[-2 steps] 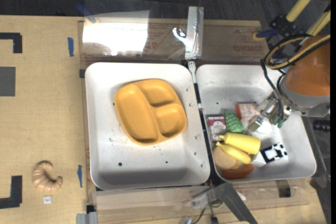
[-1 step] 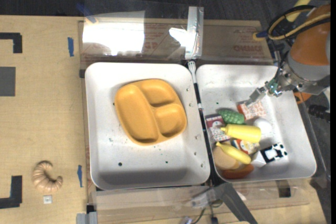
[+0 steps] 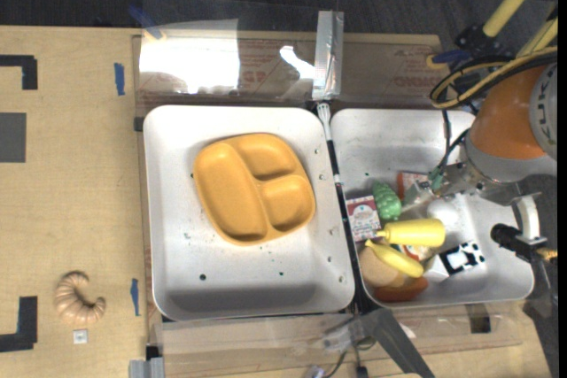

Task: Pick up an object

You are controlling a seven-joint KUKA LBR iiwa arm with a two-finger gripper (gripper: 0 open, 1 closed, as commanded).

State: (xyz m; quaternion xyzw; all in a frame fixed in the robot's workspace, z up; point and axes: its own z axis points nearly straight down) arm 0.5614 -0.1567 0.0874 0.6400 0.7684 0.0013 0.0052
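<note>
One likely target: the yellow plastic cylinder (image 3: 415, 232), lying in the right-hand shallow white bin (image 3: 505, 283), long axis running across the view. Sits near the grey two-finger gripper (image 3: 450, 181), toward the view's lower left, just beside a knobbly green toy (image 3: 386, 199). Cannot tell whether open or closed, or holding anything.

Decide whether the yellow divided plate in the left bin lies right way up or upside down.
Right way up. The plate shows its three hollow compartments facing the camera, with raised ridges between them, and it rests flat on the left bin floor.
</note>
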